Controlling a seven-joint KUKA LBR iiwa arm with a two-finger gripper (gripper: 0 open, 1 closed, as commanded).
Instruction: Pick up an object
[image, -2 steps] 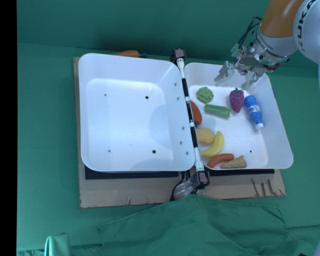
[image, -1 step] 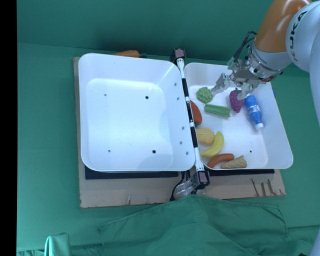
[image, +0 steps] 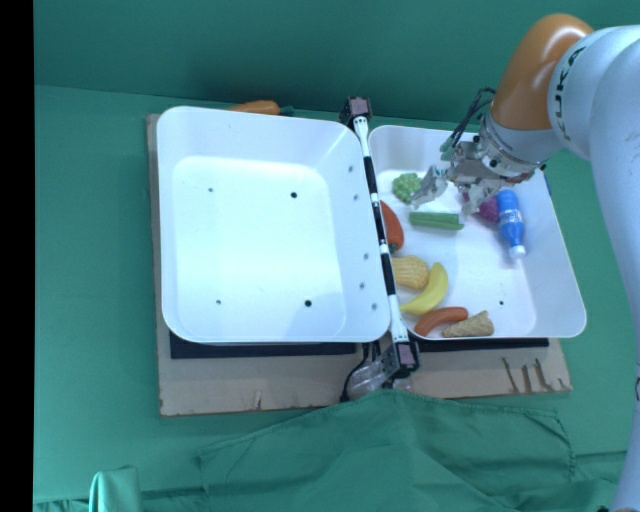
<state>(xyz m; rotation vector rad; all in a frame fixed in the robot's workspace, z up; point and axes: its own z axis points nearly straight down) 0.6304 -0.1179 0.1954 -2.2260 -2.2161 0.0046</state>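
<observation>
1. Reaching in from the right, the grey arm (image: 600, 80) with its orange band bends down over the right bin (image: 560, 300).
2. Left bin (image: 260, 220) sits just beside the right one, with a black-and-white striped bar (image: 378, 230) running along the seam between them.
3. Gripper (image: 452, 184) hangs low over the far part of the right bin; fingers look spread apart with nothing between them.
4. Blue bottle (image: 510, 222) lies tilted just right of the gripper, white cap pointing toward the near side.
5. Green bean pod (image: 436, 220) lies flat right below the gripper, just beside its tips.
6. Yellow banana (image: 430, 294) curves in the bin's near half, with corn (image: 410, 270) touching it.
7. Red sausage (image: 440, 320) and a tan cone (image: 470, 326) rest by the near wall.
8. Green broccoli (image: 406, 186) sits left of the gripper; purple grapes (image: 488, 210) peek out beside the bottle.
</observation>
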